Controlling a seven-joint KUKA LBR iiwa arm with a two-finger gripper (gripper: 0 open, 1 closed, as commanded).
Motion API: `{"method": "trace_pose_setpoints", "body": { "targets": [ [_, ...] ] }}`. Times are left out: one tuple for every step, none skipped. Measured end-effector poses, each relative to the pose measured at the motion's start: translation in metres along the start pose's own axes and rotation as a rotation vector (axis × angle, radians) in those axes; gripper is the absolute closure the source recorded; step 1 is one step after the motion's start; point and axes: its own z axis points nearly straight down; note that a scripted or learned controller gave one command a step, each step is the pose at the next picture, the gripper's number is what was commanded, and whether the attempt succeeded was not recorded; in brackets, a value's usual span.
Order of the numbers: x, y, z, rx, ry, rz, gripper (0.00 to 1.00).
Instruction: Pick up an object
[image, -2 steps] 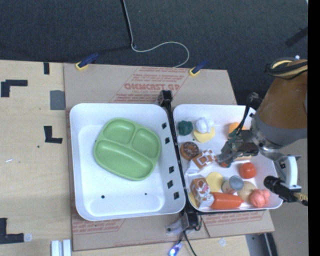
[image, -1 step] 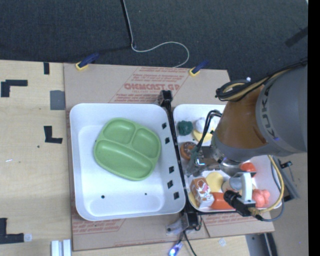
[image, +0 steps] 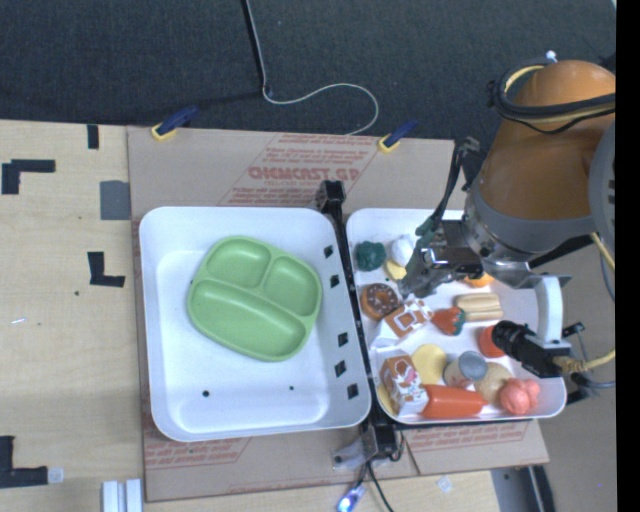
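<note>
My gripper (image: 418, 280) hangs low over the upper left part of the right bin (image: 552, 405), under the grey and orange arm. Right around it lie a small yellow piece (image: 397, 270), a white piece (image: 402, 247) and a dark green piece (image: 370, 255). A brown donut (image: 380, 298) and a red-and-white packet (image: 410, 318) sit just below it. I see nothing that is clearly held. The arm hides part of the bin's upper right.
The right bin also holds a tan loaf (image: 478, 303), a red strawberry-like piece (image: 450, 320), a yellow lemon (image: 430, 360), an orange-red carrot (image: 452, 402), a pink peach (image: 518, 397) and a printed box (image: 398, 380). A green divided plate (image: 255, 297) lies in the left bin (image: 170, 400).
</note>
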Motion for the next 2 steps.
{"method": "trace_pose_setpoints", "body": {
  "targets": [
    [0.1242,0.0080,-0.1080,0.004,0.003,-0.010,1.00],
    [0.1171,0.0076,-0.1111,0.017,-0.003,0.002,1.00]
  ]
}}
